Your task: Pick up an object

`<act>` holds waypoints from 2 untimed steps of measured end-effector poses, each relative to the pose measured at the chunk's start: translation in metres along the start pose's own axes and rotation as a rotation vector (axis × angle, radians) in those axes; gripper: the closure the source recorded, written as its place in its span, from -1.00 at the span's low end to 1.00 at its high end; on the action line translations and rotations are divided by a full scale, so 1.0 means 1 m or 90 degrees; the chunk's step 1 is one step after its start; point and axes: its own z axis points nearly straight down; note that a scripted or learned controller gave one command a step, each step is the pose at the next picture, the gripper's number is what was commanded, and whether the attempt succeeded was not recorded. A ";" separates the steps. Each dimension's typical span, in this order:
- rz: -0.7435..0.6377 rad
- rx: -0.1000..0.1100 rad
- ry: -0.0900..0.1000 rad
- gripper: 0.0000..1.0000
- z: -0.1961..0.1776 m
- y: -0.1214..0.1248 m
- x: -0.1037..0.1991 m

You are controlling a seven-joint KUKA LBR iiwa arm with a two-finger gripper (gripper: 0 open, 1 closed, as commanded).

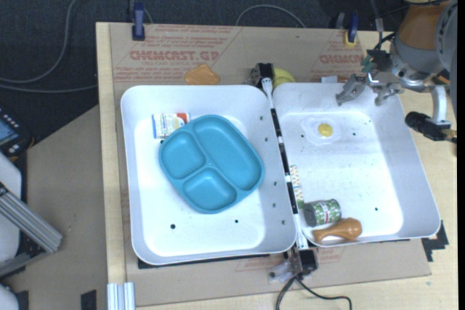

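Hovering at the right bin's (407,178) far edge, tool (367,88) spread open, gripping nothing. Best aimed at the fried egg (324,130) just beside it: descend straight, straddle the yolk, close gently before lifting.

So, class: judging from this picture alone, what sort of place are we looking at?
Probably a robotics lab bench set up for grasping trials. A grey robot arm reaches over two shallow white bins holding toy items like a blue divided plate, and cables trail across the dark floor.
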 end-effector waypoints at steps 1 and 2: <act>-0.001 0.010 0.005 -1.00 0.063 -0.012 0.028; -0.002 0.005 0.002 1.00 0.048 -0.010 0.026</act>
